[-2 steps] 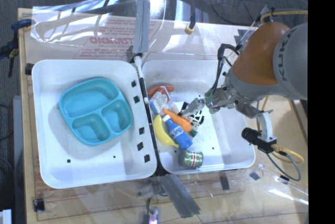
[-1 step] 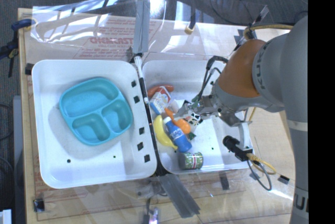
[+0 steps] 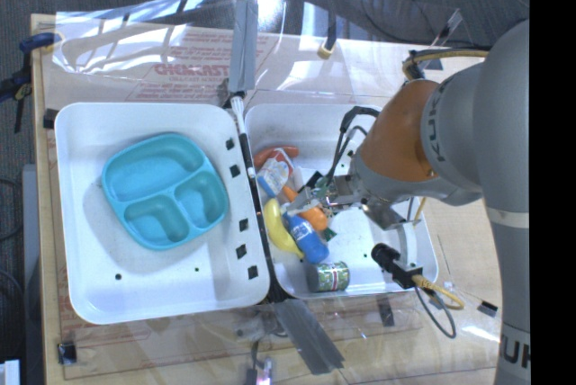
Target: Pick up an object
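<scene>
The gripper (image 3: 324, 197) is hovering low in the right bin (image 3: 414, 235), over a pile of 1 blue bottle (image 3: 306, 239), banana (image 3: 277, 228) and can (image 3: 329, 276); labels are reading illegibly, grip state cannot be told.

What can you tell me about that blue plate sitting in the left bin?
The blue plate is a light turquoise tray with rounded corners, plastic by the look of it, split by raised ridges into three sections: one long one along the top and two smaller ones below. It lies flat and right side up on the floor of the left bin, turned at a slight angle. Nothing else touches it.
</scene>
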